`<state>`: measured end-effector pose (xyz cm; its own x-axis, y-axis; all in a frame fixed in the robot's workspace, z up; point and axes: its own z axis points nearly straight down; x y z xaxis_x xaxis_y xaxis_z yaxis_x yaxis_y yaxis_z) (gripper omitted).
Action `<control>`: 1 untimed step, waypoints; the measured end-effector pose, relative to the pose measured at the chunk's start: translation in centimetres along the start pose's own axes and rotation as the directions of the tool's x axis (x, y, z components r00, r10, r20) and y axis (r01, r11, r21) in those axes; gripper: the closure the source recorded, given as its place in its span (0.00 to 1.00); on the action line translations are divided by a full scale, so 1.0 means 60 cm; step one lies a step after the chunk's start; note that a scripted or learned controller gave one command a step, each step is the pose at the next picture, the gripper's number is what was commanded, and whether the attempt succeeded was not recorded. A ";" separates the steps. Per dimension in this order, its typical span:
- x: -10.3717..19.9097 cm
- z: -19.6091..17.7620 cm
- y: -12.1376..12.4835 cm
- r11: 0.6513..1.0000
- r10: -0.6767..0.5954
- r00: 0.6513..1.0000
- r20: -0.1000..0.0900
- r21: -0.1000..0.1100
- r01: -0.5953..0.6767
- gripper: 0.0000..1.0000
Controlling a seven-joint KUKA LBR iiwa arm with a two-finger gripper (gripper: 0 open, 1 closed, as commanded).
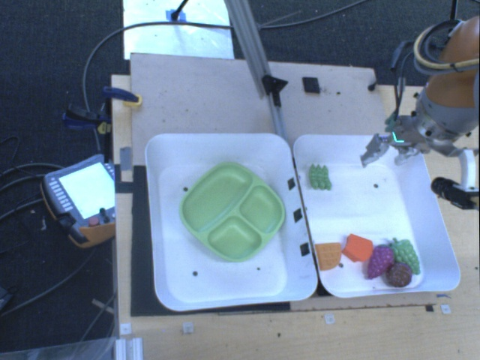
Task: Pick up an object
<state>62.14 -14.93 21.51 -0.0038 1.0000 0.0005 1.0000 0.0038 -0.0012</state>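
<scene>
Bench (210, 96): holding two white bins; cables lying on dark floor
Gripper (388, 150): hanging open, holding nothing, over right bin (420, 201)
Toys: green one (319, 177) sitting nearby; others (371, 255) sitting at the front

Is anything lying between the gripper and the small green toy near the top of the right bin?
Nothing visible does. The gripper hangs over the right bin's upper edge, and only bare white floor lies between it and the small green toy. The other toys cluster at the bin's near end.

Grey arm (442, 118) with orange band, black looping cables, a small green light beside its metal hand (390, 151).
</scene>
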 end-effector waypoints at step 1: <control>0.000 -0.003 0.001 1.000 0.000 1.000 0.001 -0.003 0.000 0.00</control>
<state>62.22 -14.92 21.66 -0.0043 1.0000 -0.0001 1.0000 0.0043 0.0020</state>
